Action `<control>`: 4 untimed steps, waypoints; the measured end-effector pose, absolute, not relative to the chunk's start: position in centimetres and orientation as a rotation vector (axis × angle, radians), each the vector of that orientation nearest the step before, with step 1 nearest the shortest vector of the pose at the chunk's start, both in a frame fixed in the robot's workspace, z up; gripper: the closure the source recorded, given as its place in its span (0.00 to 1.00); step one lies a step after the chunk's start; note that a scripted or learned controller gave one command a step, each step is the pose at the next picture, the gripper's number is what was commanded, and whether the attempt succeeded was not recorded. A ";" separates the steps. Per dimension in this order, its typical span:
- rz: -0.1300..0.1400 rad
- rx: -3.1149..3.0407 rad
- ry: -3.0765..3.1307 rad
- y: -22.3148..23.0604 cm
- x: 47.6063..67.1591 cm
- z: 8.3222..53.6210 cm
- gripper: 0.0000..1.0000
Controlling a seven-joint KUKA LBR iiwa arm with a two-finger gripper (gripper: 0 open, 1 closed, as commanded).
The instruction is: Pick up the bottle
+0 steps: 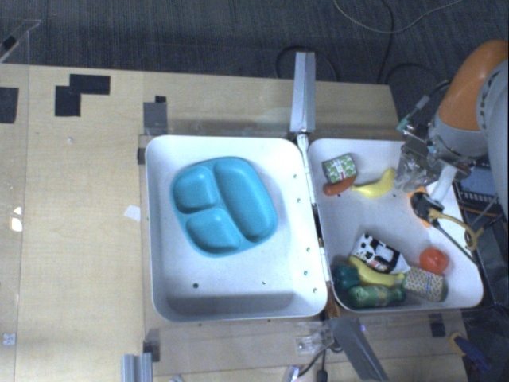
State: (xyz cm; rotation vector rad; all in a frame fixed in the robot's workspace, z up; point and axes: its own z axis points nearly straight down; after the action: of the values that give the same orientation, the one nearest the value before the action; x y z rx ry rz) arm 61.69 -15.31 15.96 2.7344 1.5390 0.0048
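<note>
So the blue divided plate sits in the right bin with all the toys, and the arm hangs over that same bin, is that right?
Not quite. The camera view shows the blue divided plate in the left bin, alone. The toys, such as the yellow banana and the green bottle, lie in the right bin. The arm's gripper does hang over that right bin.

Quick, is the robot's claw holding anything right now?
Gripper: over the right bin, near the yellow banana; nothing seen in it, and open or shut cannot be told.

Two bins [159, 237], two bananas [377, 186], one plate [225, 204]
</note>
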 end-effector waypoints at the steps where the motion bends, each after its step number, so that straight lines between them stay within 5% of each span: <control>1: 0.006 2.718 1.567 -12.5 65.8 29.1 1.00; 2: 0.008 2.709 1.579 -12.4 65.9 30.2 1.00; 4: 0.004 2.685 1.628 4.2 66.9 35.3 1.00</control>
State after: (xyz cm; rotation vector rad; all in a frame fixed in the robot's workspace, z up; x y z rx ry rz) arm 66.94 4.24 35.33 2.6851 1.6284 0.0044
